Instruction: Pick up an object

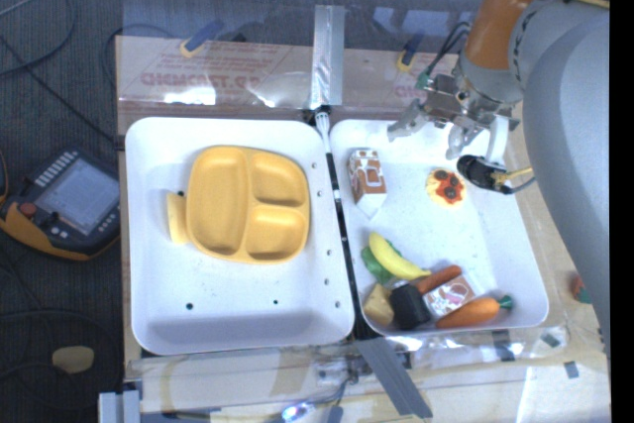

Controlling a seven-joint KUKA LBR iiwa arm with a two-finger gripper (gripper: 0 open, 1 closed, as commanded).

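Nearest the lens, a heap of plastic toy food [428, 297] fills the right white bin's [515, 243] front corner, light, rigid, slick; easiest is the small orange-and-red piece [447, 186] alone beneath the end effector [451, 129], whose fingers stand apart, empty.

Just one fixed cam here, mounted above the bench and looking down at a slant, far enough back to fit both white bins plus some floor. The gripper [442, 126] sits upper right in the shot; the right bin [515, 258] is straight below it, the left bin [158, 312] off to its left.
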